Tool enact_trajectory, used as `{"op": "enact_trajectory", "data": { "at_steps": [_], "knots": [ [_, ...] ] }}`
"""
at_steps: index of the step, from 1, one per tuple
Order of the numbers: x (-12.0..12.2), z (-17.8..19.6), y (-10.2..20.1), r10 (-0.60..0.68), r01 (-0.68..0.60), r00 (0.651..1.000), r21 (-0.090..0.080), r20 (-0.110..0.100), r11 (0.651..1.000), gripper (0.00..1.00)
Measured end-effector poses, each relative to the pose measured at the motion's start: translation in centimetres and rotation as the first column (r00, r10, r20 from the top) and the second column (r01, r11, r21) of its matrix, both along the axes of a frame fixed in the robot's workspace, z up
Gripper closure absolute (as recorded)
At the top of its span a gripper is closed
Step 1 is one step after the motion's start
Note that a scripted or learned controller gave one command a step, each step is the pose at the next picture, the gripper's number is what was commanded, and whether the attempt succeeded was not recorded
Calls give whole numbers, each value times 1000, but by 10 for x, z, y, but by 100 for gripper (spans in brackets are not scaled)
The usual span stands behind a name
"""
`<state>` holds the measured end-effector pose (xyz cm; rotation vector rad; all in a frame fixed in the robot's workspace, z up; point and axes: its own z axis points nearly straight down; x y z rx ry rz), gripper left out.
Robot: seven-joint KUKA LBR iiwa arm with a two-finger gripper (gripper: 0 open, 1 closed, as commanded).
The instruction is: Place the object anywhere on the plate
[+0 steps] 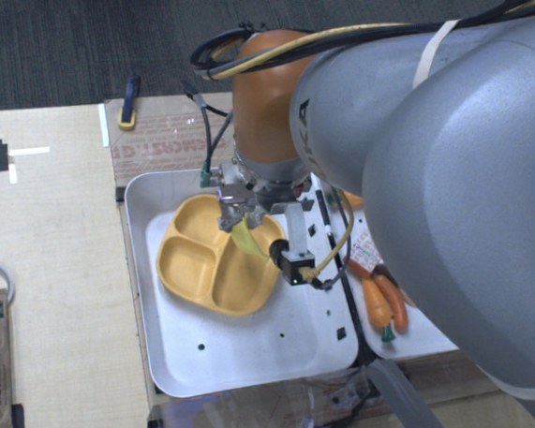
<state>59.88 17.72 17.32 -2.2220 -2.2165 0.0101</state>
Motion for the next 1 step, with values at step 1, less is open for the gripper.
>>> {"op": "enact_trajectory", "data": {
  "at_steps": [1],
  "knots": [
    [52, 37, -33, 150, -150, 989, 0, 5, 989, 100]
  ]
}}
